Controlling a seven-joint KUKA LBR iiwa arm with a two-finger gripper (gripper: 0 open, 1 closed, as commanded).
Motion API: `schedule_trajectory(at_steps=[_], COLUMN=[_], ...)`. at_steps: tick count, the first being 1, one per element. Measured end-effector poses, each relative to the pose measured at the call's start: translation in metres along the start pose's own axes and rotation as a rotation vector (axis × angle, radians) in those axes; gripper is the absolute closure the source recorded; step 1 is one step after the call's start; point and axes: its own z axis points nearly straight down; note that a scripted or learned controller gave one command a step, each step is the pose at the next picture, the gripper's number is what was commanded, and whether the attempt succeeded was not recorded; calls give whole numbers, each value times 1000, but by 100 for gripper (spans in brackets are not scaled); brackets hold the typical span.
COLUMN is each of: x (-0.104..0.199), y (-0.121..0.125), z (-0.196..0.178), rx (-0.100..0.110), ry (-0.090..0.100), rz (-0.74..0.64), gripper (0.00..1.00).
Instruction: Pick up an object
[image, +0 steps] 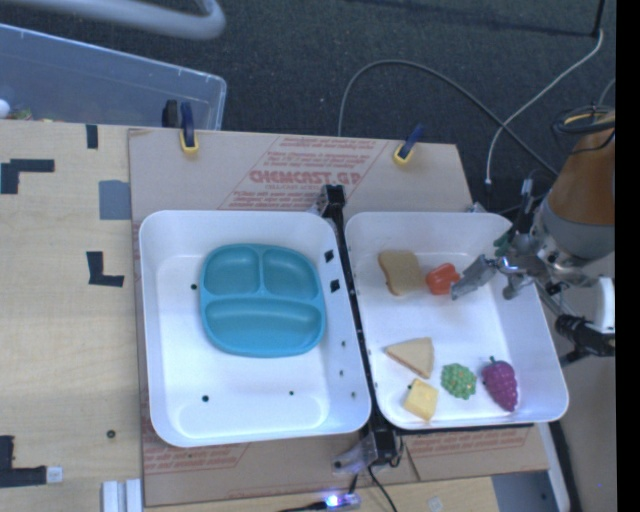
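We find the end effector (478, 278) over the upper right part of the right bin (530, 330), its metal fingers pointing left toward the food items. Whether they are spread or pressed together we cannot tell; nothing is visibly held between them. The grey arm (580, 200) with its orange band enters from the right edge, above the bin's rim.

Just beside the fingertips lies a small red-orange item (441, 278), and next to it, further left, a slice of toast (400, 271). Lower in the same bin we note a tan wedge (413, 355), a yellow cheese block (421, 400), a green broccoli piece (459, 381) and a purple grape bunch (501, 384), all well apart from the end effector and from one another, save the wedge and cheese, which sit near each other.

The left bin (170, 340) holds a blue divided plate (263, 299), separated from the right bin by the black-clipped shared rims. Both bins rest on a cardboard sheet (290, 170) on the counter (60, 300); two yellow clamps (188, 140) pin the sheet's far edge. Cables (420, 70) loop behind the bins.
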Motion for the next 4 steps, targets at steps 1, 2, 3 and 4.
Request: schedule_trajectory(at_steps=[1, 2, 3, 4], x=[0, -5, -5, -6], y=[3, -4, -3, -3], z=[-6, 56, 101, 88], rx=[-10, -4, -11, -14], ry=[-2, -2, -5, -8], rz=[-3, -2, -3, -3], gripper=[0, 0, 0, 100])
